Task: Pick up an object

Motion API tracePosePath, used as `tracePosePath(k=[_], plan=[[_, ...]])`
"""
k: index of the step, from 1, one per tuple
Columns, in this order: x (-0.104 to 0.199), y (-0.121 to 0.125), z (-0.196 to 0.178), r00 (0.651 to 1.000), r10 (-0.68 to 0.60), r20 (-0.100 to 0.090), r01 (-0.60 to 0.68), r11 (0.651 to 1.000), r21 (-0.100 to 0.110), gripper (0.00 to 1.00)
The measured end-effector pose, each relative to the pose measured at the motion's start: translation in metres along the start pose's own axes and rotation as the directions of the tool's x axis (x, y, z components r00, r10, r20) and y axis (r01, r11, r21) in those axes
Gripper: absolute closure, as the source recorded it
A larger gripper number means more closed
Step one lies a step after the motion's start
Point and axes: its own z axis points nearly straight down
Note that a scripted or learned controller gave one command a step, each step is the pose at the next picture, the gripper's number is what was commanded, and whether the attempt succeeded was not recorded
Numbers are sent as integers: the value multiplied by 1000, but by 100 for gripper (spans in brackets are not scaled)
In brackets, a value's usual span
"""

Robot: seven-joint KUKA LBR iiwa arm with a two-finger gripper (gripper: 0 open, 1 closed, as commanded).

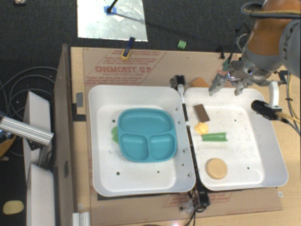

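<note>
At the upper right of the frame you see the gripper [227,86] above the far rim of the right bin [268,159], fingers spread wide, holding nothing. In this bin lie a brown block [201,112], a yellow piece [201,128], a green stick [214,136] and a tan disc [217,168]. The left bin [101,140] holds a teal divided plate [146,134].

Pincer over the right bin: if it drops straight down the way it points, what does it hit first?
Probably bare floor at the far end of the right bin. The pincer hangs open near that back rim; the brown block lies nearer the camera and to the left. Depth is unclear, so it might meet the rim instead.
</note>
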Motion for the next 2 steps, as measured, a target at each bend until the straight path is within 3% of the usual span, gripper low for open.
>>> tracePosePath(k=[1, 2], plan=[[22, 15, 59, 1000, -4, -1, 4, 1000, 4, 0], [0, -1, 107, 1000, 3, 0, -3, 1000, 5, 0]])
